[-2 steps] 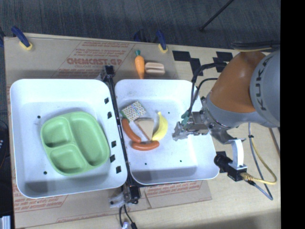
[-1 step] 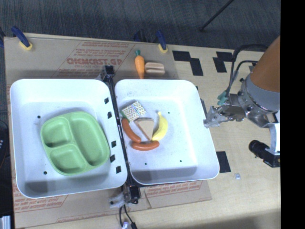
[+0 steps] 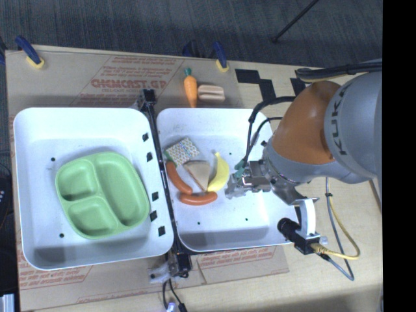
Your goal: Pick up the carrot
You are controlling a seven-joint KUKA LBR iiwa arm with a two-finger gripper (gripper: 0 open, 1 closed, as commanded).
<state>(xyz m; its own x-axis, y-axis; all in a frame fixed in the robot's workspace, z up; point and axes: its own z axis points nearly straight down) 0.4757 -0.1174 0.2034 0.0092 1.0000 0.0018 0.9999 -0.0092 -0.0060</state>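
Note:
The carrot (image 3: pixel 189 90), orange with a green top, lies on the cardboard just behind the right bin (image 3: pixel 260 229), outside both bins. A small tan and pink block (image 3: pixel 210 94) sits right beside it. My gripper (image 3: pixel 236 184) is low inside the right bin, well in front of the carrot and just to the right of a yellow banana (image 3: pixel 221 171). Nothing shows in its grasp.
The right bin also holds two red sausages (image 3: pixel 197 199), a bread slice (image 3: pixel 197 172) and a checkered piece (image 3: pixel 182 151). A green divided plate (image 3: pixel 101 194) lies in the left bin (image 3: pixel 32 129). Blue clamps (image 3: pixel 220 56) stand along the back edge.

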